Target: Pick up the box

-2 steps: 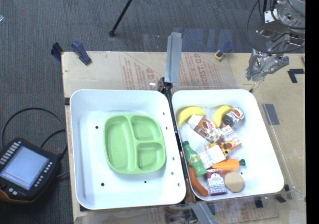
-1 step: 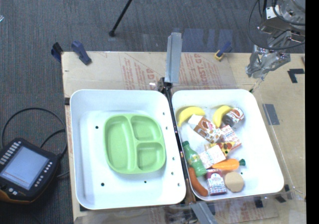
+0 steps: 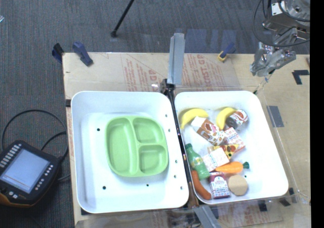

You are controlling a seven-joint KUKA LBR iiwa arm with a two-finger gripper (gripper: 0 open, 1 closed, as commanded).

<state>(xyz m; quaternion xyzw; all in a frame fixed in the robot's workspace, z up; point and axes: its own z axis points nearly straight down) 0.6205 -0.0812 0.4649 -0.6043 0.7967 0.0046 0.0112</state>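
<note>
Several small boxes lie in the right bin (image 3: 271, 141): a brown and white one (image 3: 208, 129), a red and yellow one (image 3: 233, 141), a pale one (image 3: 216, 157) and a dark pink one (image 3: 219, 186) near the front. My gripper (image 3: 265, 65) hangs above the bench beyond the right bin's far right corner, well clear of the boxes. Nothing shows between its fingers, which look spread apart.
The right bin also holds two bananas (image 3: 192, 115), a can (image 3: 238, 118), a green bottle (image 3: 197, 161), a carrot (image 3: 229, 167) and a round biscuit (image 3: 238, 185). A green divided plate (image 3: 136, 146) lies in the left bin (image 3: 83, 120). A teach pendant (image 3: 23, 171) rests on the floor at left.
</note>
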